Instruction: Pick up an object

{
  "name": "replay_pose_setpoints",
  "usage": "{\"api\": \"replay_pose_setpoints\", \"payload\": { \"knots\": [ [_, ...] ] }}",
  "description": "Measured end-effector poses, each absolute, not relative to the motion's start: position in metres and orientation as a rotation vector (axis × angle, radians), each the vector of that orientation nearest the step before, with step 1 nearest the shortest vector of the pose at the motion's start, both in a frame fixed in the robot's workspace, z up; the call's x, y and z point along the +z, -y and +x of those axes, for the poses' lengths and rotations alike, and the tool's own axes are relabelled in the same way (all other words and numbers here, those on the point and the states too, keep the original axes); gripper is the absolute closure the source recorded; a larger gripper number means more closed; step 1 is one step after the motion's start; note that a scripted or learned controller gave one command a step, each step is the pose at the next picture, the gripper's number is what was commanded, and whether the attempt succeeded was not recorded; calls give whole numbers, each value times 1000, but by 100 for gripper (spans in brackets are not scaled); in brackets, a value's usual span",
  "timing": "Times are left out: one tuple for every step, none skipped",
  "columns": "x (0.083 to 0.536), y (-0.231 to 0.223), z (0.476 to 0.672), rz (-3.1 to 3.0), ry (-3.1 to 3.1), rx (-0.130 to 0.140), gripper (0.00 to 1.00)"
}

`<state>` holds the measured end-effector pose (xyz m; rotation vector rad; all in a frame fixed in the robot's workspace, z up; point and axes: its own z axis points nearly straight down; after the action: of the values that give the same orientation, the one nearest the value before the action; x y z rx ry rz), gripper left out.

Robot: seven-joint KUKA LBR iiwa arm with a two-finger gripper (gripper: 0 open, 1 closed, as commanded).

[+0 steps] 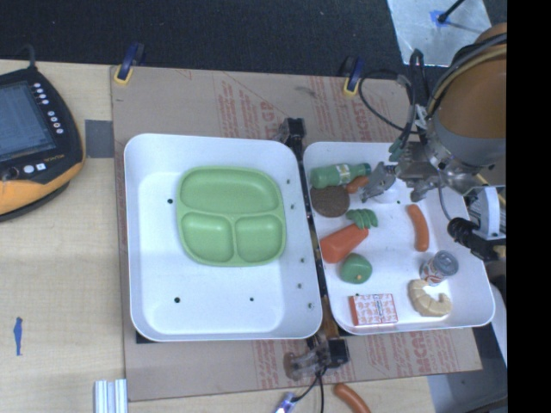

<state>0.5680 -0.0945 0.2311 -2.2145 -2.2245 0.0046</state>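
White plastic makes both bins, and I go from the near edge to the far edge. Nearest in the right bin [482,317] lie a small red and white box [373,309] and, to its right, a pale croissant-shaped toy [430,300] with a small round can [441,266] just beyond it. A little farther there is a green round vegetable [355,268], then a toy carrot [346,237] whose long axis goes from near-left up to far-right, with its green top at the far end. To the right, well apart, an orange sausage [418,227] lies with its long axis almost near to far. Farther again are a brown round piece [330,201] and a green bottle [338,175] lying on its side, long axis left to right. The left bin [146,231] holds a green divided plate [232,215].

The gripper [379,181] hangs at the far part of the right bin, beside the cap end of the bottle. Nothing sits between its fingers; if they are wide or narrow I cannot tell. I judge the bottle the nearest candidate: it lies just left of the gripper, so the fingers should close across its short width.
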Motion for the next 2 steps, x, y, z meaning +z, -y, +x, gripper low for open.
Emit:
{"api": "replay_pose_setpoints", "payload": {
  "knots": [
    [164, 210, 570, -2215, 2224, 10, 0],
    [91, 212, 581, -2213, 2226, 7, 0]
  ]
}}
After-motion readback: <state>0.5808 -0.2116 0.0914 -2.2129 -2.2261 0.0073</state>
